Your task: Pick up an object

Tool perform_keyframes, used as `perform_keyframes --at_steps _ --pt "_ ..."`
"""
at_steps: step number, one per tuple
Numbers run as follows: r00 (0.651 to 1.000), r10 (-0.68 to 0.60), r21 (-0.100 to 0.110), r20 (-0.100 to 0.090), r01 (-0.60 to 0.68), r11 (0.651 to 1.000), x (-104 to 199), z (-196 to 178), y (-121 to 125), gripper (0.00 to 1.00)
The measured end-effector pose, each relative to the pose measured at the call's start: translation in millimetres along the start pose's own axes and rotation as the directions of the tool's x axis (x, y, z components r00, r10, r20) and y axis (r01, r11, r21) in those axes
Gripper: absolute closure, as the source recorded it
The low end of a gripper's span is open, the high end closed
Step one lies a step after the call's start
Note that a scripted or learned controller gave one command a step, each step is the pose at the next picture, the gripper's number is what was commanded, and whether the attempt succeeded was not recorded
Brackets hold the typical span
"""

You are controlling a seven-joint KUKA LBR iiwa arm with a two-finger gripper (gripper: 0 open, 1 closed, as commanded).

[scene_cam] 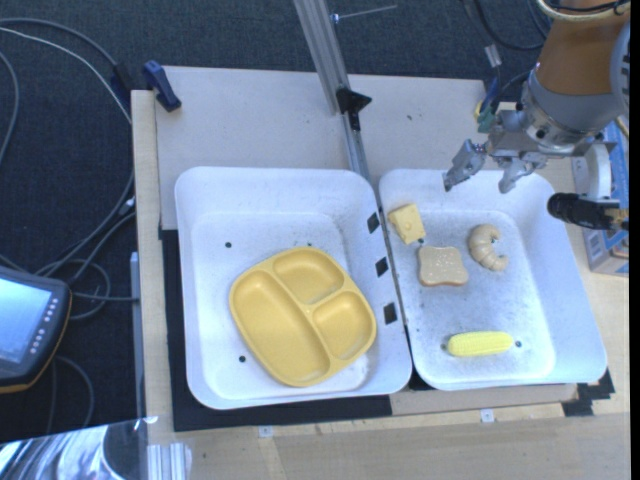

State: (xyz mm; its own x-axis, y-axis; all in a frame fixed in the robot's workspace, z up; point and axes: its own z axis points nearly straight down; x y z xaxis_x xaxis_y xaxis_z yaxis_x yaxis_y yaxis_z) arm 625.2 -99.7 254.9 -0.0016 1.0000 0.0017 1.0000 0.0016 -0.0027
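Note:
The right bin [560, 298] holds a yellow cheese wedge [406, 223], a slice of toast [441, 266], a pale croissant [488, 246] and a yellow corn cob [479, 344]. My gripper [489, 168] hangs above the bin's far edge, open, its two grey fingers spread with nothing between them. It is up and to the right of the cheese wedge and above the croissant in the view, clear of all the objects.
The left bin [200, 208] carries a yellow divided plate [302, 314]. A metal pole [325, 38] rises from the seam between the bins at the back. A blue clamp [160, 83] sits at the bench's far left corner.

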Motion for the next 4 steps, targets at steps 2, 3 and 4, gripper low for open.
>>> perform_keyframes --at_steps 2,3,4 --pt "1.000 0.001 0.005 0.000 -0.001 1.000 5.4 61.0 -5.4 0.00" --pt "1.000 0.001 0.005 0.000 -0.001 1.000 7.8 104.7 -10.7 0.00" --pt "1.000 0.001 0.003 0.000 -0.001 1.000 8.5 156.8 -11.2 0.00"
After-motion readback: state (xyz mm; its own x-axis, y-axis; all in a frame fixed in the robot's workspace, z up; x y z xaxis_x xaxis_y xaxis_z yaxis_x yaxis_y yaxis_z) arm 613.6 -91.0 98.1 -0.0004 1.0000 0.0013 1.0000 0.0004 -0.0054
